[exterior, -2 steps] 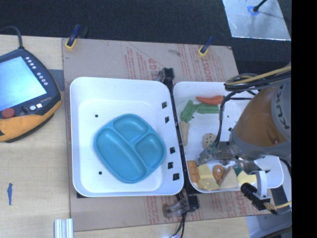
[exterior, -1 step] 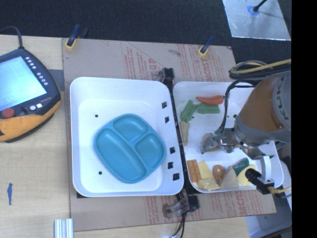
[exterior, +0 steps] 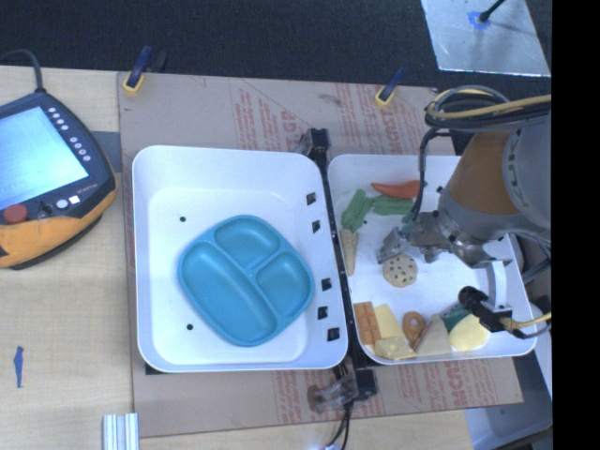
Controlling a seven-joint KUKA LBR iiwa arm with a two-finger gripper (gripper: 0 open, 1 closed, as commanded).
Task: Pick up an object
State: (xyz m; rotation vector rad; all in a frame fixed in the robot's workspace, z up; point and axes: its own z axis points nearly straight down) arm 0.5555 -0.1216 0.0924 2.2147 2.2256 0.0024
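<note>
Hovering over right bin point(exterior: 342, 181), gripper point(exterior: 401, 244), finger state impossible to tell, sits just at cookie's point(exterior: 399, 271) 12 o'clock; best descent: centred, straight down.

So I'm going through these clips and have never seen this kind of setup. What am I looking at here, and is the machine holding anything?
This is one camera fixed above a bench, looking down at a slant. The grey and orange bulk on the right is a robot arm reaching in; its gripper hangs low over the right bin, just above a round speckled cookie. From this angle I cannot tell whether it holds anything.

Two shallow white bins sit side by side. The left bin holds a blue divided plate. The right one holds small toy foods: a green pod, a red pepper, a pretzel and some yellowish pieces along the near edge.

At far left lies the robot's handheld control pad.
</note>
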